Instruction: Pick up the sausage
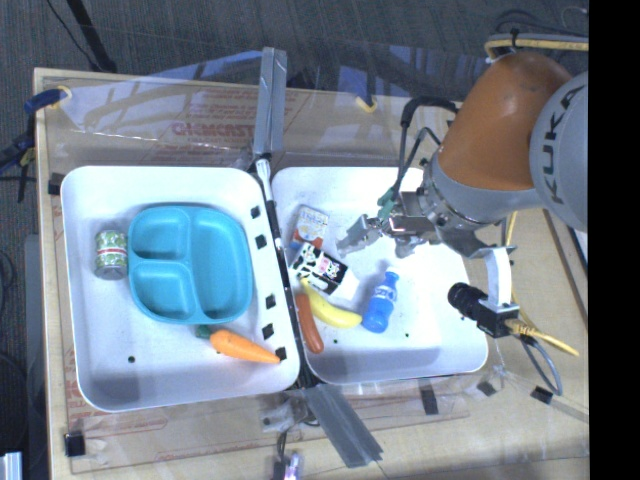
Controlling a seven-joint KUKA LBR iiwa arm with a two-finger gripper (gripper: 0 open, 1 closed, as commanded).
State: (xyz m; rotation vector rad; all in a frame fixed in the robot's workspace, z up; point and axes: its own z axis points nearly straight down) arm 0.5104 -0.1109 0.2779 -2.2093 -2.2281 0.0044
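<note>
Carrot: orange, lying at the near edge of the left bin, just below the blue divided tray.

Sausage: reddish-brown, in the right bin, lengthwise against the divider side, touching the banana just to its right.

Blue bottle: right of the banana, tilted.

Black-and-white carton: just above the banana; a small white packet lies above that.

Small jar: left of the blue tray, in the left bin.

Gripper: hangs over the right bin, above and to the right of the banana, fingers slightly apart with nothing between them. The sausage lies well apart from the jaws, lower and to their left.
</note>
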